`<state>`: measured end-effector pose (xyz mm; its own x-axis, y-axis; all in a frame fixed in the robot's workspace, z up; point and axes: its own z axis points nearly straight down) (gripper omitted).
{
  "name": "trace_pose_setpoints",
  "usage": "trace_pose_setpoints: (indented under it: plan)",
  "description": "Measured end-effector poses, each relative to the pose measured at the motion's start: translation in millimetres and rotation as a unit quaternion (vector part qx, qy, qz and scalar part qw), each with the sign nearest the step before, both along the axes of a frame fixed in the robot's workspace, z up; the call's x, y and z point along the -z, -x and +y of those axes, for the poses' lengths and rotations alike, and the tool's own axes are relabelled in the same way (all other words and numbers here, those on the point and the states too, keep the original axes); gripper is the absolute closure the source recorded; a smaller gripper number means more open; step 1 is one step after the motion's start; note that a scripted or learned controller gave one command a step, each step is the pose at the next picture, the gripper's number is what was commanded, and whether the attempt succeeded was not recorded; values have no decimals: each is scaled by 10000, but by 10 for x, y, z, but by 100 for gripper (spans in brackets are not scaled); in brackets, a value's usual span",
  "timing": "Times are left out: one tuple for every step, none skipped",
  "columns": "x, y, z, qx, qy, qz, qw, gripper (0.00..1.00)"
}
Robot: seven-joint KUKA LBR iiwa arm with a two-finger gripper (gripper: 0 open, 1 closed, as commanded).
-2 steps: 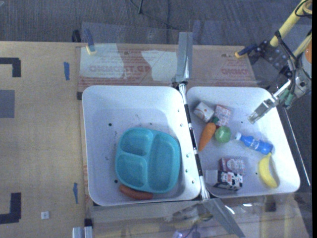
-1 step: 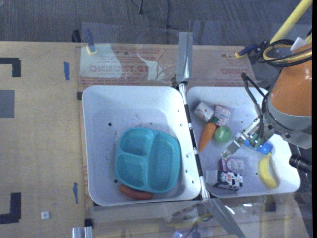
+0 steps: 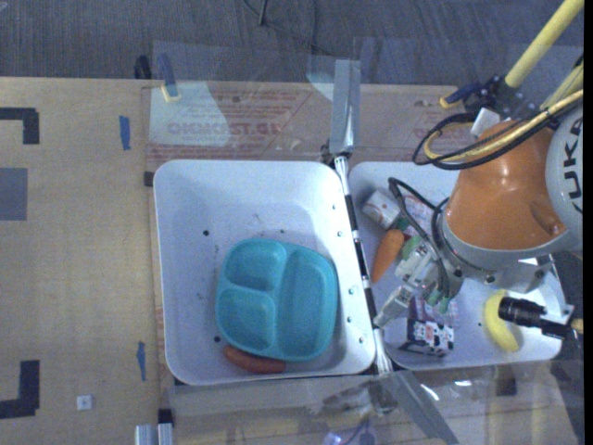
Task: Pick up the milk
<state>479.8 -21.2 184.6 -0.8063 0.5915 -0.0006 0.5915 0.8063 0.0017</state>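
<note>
The milk point(image 3: 432, 335) is a small white carton with black and purple markings, lying near the front edge of the right bin point(image 3: 463, 352). My gripper point(image 3: 419, 306) hangs just above the carton's upper left side. It is open, with one grey finger point(image 3: 393, 305) slanting down to the left towards the wall between the bins. Nothing sits between the fingers. The orange band of the arm point(image 3: 505, 197) covers the bin's middle and back right.
An orange carrot point(image 3: 387, 254) and a small white and grey packet point(image 3: 380, 209) lie at the right bin's left side. A yellow fruit point(image 3: 500, 323) rests at its front right. The left bin point(image 3: 185, 248) holds a teal divided plate point(image 3: 276, 298) and a red sausage point(image 3: 254, 362).
</note>
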Motion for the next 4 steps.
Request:
trace_pose_setpoints:
  plan:
    - [-2225, -656, -209, -183, 8, -26, 9998, 0]
    - [-1518, -572, 6, -856, 6, -17, 9963, 0]
    - [-747, -4, -268, -232, 3, -8, 9997, 0]
    - [107, -2, -1016, -1775, 8, -7, 9841, 0]
